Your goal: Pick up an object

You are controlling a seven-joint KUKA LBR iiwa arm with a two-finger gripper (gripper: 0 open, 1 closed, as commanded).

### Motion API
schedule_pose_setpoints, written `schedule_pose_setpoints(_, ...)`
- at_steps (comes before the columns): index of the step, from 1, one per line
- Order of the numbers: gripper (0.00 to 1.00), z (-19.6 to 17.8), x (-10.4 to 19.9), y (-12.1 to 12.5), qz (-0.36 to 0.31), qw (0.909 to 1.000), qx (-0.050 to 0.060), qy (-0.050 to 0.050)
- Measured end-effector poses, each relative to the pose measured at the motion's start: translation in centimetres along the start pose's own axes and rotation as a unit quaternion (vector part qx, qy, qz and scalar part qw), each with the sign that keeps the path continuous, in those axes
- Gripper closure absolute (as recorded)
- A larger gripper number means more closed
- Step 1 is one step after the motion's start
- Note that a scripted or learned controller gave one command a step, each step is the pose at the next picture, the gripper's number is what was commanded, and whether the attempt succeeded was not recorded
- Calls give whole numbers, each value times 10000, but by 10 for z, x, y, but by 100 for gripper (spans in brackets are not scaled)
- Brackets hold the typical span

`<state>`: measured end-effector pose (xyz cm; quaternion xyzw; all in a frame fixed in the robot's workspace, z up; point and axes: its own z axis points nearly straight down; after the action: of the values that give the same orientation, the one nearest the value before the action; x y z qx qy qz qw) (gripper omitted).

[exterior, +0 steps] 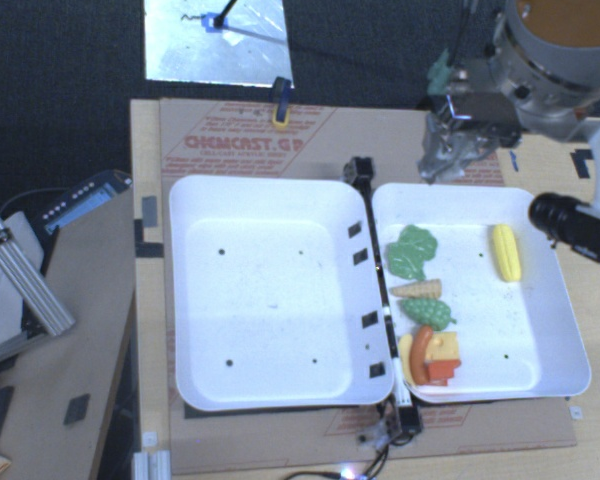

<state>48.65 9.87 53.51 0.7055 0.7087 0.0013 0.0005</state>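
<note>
Corn (506, 252) lies in right white bin (555, 318).

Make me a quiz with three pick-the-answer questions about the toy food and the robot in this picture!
1. Where does the yellow plastic corn cob lie?
A. left bin
B. right bin
C. on the cardboard

2. How many green leafy toy pieces are in the right white bin?
A. two
B. four
C. none

3. Where is the metal end effector?
A. above the bench just beyond the right bin's far rim
B. touching the corn cob
C. over the left white bin

Answers: 1 B, the cob lies near the right bin's right side. 2 A, two green pieces sit by the divider. 3 A, it hangs over the cardboard, apart from all toys.
</note>
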Motion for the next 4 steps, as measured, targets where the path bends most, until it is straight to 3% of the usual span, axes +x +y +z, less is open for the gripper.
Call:
schedule_pose_setpoints(2, 100, 0, 21, 0, 1, 10000, 1, 1)
schedule_pose_setpoints(4, 100, 0, 61, 0, -2, 10000, 2, 2)
